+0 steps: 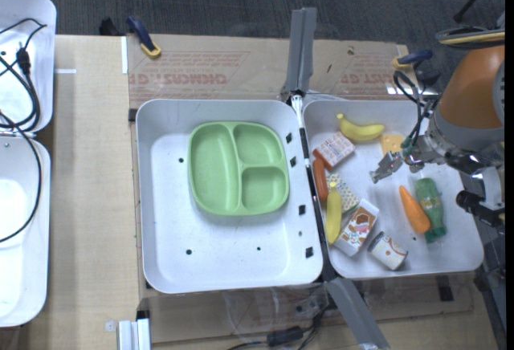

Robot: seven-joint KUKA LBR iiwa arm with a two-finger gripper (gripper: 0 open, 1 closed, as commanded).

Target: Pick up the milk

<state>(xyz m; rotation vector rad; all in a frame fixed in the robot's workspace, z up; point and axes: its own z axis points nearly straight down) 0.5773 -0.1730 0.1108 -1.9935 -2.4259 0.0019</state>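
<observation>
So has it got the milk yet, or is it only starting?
Only starting, it seems. Nothing looks done: the milk carton lies in the right bin among the toy food. In hand: the gripper hangs over that bin, above the carton in the view. Left: reaching the carton, gripping and lifting it.

Milk carton [356, 228] hemmed: banana [333, 217] touching left, cup [389, 250] near right; bare floor [381, 200] above.

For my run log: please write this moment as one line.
gripper: over right bin, nothing held | milk: lying in right bin, untouched | carrot, banana: in right bin | plate: left bin
</observation>
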